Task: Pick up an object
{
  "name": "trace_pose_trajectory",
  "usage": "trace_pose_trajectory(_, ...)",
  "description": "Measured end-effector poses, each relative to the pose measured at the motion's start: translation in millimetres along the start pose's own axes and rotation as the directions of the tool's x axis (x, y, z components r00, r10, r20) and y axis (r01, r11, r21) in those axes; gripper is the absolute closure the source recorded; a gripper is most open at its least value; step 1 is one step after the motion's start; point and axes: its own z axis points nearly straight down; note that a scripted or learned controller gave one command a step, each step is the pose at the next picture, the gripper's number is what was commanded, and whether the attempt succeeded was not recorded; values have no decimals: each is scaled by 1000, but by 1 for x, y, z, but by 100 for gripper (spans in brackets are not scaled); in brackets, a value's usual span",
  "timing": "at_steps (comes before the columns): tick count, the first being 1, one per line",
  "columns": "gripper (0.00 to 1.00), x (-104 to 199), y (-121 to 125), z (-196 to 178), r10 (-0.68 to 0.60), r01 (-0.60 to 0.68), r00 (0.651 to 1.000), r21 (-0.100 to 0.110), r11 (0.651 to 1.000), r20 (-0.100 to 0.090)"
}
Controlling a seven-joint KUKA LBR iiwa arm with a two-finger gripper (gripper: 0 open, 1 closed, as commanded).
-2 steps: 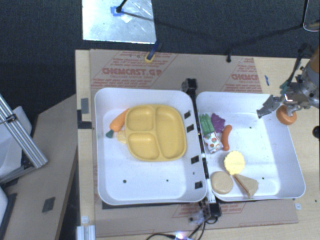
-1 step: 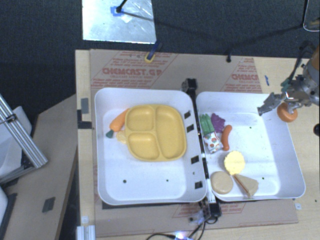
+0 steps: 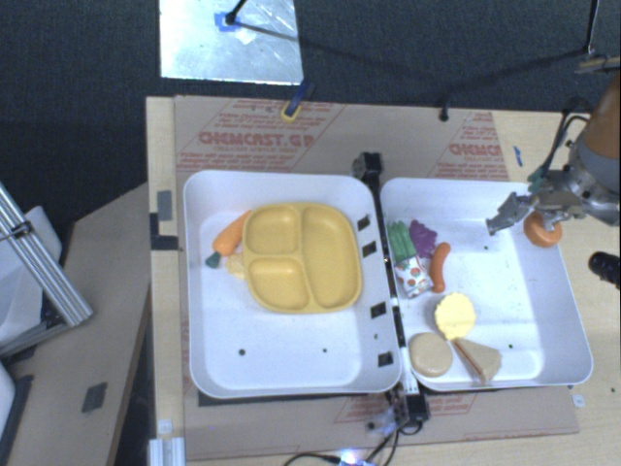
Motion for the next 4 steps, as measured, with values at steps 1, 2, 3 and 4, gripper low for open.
trace_pose_trajectory(1, 0, 4, -1, 62, 0, 0, 1000, 3, 1000, -1)
trace_pose_trajectory(2, 0, 14, 3, 110, -2, 2, 1000, 3, 1000, -2)
trace_pose_trajectory(3, 0, 14, 5, 138, -1, 1, 1000, -4, 1000, 0)
trace_pose_trajectory(4, 100, 11, 8, 125, -1, 1, 1000, -16, 1000, 8)
